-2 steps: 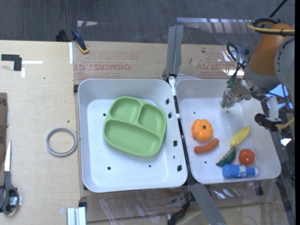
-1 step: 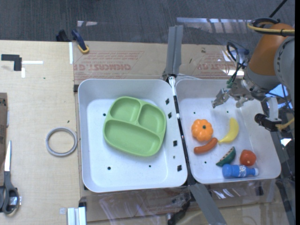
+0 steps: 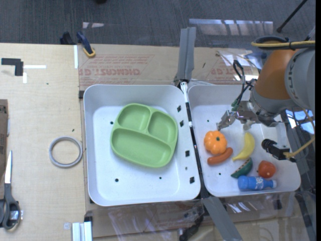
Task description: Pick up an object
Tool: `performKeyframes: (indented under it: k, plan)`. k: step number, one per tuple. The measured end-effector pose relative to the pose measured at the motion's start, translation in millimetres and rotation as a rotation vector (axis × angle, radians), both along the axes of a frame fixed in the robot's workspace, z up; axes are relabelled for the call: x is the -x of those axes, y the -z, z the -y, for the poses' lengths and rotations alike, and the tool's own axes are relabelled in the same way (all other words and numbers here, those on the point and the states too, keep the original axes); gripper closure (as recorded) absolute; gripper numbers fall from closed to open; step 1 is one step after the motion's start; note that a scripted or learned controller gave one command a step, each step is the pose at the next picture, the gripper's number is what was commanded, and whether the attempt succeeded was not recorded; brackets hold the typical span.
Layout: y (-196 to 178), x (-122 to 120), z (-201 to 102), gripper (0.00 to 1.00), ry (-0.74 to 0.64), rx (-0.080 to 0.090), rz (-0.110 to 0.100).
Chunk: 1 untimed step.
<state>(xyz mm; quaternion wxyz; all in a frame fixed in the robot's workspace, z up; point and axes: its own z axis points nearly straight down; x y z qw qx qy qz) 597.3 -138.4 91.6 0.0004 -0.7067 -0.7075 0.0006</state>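
The right bin (image 3: 205, 115) holds an orange pumpkin (image 3: 215, 141), a red-orange sausage (image 3: 219, 156), a yellow banana (image 3: 246, 146), a watermelon slice (image 3: 242, 168), a red tomato (image 3: 267, 169) and a blue bottle (image 3: 255, 184) lying on its side. My gripper (image 3: 235, 123) hangs over the upper middle of this bin, above and between the pumpkin and the banana. It is open, and nothing sits between its fingers (image 3: 224, 121). The grey arm with its orange band (image 3: 273, 79) comes in from the right.
A green divided plate (image 3: 145, 134) lies in the left bin (image 3: 98, 149). On the bench to the left are a grey tape ring (image 3: 65, 151), scissors (image 3: 7, 205) and a blue and yellow clamp (image 3: 86, 44). A metal divider (image 3: 186, 54) stands between the bins at the back.
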Motion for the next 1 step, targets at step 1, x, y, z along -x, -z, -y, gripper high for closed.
performKeyframes:
  k: [1]
  plan:
    - [0.5,64.1,-30.1,0.00,0.004,0.000,-0.001]
